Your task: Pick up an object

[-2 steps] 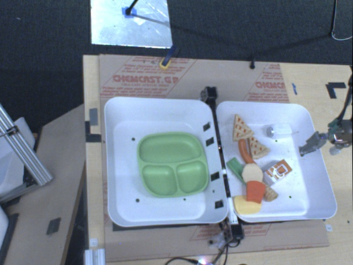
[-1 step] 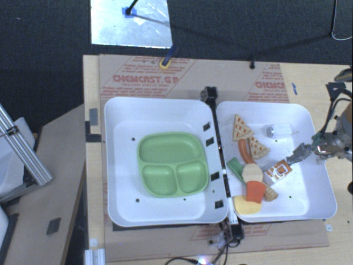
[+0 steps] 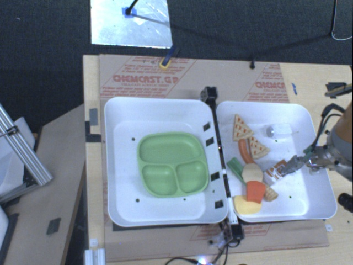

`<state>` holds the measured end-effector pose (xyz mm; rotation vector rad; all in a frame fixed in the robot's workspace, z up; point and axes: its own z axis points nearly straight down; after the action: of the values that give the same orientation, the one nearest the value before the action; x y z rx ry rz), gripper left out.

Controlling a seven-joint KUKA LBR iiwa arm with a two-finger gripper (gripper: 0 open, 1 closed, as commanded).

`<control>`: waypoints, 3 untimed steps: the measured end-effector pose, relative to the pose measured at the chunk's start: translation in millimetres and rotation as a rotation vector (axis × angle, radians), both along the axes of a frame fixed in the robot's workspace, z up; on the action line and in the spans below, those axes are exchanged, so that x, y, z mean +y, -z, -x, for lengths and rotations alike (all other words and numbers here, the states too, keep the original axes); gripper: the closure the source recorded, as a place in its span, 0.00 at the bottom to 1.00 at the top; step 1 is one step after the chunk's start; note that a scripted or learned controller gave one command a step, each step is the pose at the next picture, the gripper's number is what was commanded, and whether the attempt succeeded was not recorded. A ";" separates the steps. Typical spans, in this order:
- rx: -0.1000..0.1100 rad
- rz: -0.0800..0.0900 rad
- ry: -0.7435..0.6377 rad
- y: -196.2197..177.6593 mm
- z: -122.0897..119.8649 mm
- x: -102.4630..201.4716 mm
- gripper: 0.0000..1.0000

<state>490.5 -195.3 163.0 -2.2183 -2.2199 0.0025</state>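
Note:
The right bin [image 3: 309, 200] holds a cluster of toy food. Two pizza slices [image 3: 241, 127] lie at the back of the cluster, with a reddish sausage [image 3: 244, 149] just in front of them. Further forward sit a green piece [image 3: 234, 166], a cream piece [image 3: 252, 173], an orange-red block [image 3: 255, 191] and a yellow piece [image 3: 247, 205]. My gripper [image 3: 280, 169] reaches in low from the right, and its tip is right beside the cream piece and the orange-red block. A small brown and white bit shows at the tip; I cannot tell whether it is held.
The left bin [image 3: 118, 148] holds a green divided plate [image 3: 172, 164]. A small clear object [image 3: 270, 130] lies at the back of the right bin. The bins meet at a black-clipped divider [image 3: 218, 148]. The arm's body [image 3: 337, 148] hangs over the right bin's right rim.

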 end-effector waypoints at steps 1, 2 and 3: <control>-0.003 0.000 0.001 45.3 5.4 -6.4 0.00; -0.015 0.001 -0.005 56.4 0.7 -6.5 0.00; -0.019 0.000 -0.004 46.0 -1.2 -5.9 1.00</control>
<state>491.7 -201.2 117.0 -2.2228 -2.2342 -0.0188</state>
